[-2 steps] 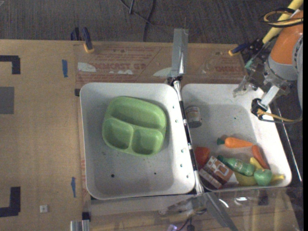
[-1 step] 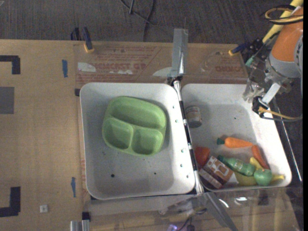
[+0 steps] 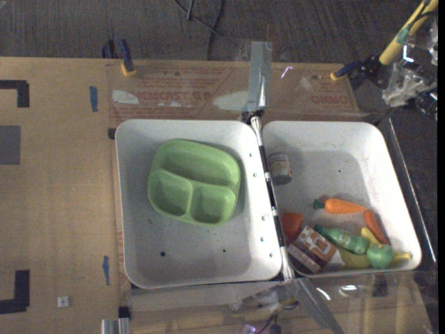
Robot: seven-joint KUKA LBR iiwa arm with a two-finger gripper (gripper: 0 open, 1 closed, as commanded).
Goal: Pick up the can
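The can (image 3: 279, 168) lies against the left wall of the right bin (image 3: 327, 132), close to the divider that meets the left bin (image 3: 132, 186). Bare bin floor lies open to the can's right and above it. The arm's end (image 3: 410, 68) sits well apart, up-right of the can, beyond the bin's corner; whether its fingers are open cannot be told. Toy food (image 3: 344, 239) crowds the corner below the can.

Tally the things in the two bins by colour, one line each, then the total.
Green: 2, the divided plate and a bottle.
Orange: 2, two carrots.
Grey: 1, the can.
Red: 1, a piece by the divider.
Brown: 1, a carton.
Yellow: 1, a banana-like piece.
Total: 8
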